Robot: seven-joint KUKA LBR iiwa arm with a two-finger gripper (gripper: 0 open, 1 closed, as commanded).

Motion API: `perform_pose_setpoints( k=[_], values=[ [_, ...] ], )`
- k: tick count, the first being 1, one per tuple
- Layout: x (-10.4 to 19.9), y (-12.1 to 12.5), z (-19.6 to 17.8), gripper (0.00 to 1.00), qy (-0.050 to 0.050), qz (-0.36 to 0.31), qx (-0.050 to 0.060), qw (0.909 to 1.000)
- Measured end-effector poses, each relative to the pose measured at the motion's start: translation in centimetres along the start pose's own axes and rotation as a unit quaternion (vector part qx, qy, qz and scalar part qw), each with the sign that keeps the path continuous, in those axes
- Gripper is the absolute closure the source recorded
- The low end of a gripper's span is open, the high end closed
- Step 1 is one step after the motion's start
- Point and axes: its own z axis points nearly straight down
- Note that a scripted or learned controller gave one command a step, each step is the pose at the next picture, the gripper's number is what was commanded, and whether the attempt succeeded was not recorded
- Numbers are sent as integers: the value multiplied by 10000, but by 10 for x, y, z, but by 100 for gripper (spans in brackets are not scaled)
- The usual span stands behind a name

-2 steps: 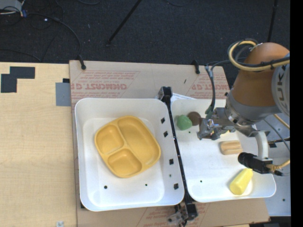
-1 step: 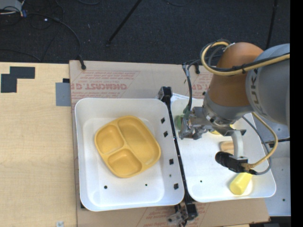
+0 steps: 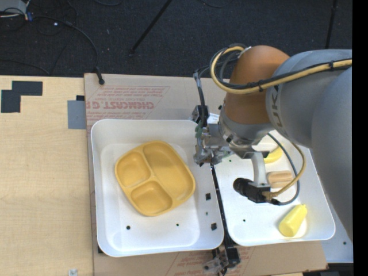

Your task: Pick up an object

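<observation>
Yellow divided plate [image 3: 154, 177] lies untouched in the left bin [image 3: 109, 240], while the gripper [image 3: 206, 154] sits at the divider between bins; grip state cannot be told, pick judged not yet made.

Bench and floor, seen from above at a slant.
Light wood-grain bench top [image 3: 40, 183] with dark rectangular markers [image 3: 23, 94]; brown cardboard sheet [image 3: 132, 99], printed in red, reversed lettering, under the bins; dark carpeted floor [image 3: 115, 33] beyond, crossed by black cables [image 3: 75, 30] and a thin stand leg [image 3: 155, 19].
</observation>
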Motion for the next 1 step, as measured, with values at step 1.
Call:
perform_pose_setpoints(
  k=[1],
  values=[
    [45, 19, -15, 100, 0, -1, -13, 10000]
  ],
)
